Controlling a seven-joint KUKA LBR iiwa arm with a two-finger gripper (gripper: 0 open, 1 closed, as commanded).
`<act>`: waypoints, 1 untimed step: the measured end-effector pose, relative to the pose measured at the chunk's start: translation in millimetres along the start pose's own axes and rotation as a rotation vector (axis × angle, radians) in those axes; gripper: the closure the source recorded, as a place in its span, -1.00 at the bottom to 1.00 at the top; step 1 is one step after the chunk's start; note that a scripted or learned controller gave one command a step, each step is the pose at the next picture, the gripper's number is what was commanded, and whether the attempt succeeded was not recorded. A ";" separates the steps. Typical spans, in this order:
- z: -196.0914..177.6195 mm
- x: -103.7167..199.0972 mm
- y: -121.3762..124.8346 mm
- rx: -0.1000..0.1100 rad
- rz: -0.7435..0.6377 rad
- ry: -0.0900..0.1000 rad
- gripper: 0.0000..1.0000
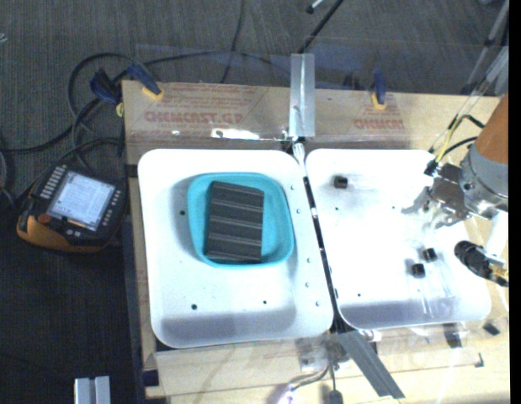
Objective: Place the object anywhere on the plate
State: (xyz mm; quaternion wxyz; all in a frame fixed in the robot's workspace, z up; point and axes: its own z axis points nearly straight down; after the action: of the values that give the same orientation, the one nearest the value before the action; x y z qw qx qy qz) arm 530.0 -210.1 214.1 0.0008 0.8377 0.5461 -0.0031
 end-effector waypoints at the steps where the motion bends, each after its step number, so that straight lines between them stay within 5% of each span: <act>1: -0.1 0.0 0.1 0.000 0.000 0.000 -1.00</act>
State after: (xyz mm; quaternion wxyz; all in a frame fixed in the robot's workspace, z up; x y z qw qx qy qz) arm 530.0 -210.1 214.3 0.0009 0.8377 0.5462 -0.0031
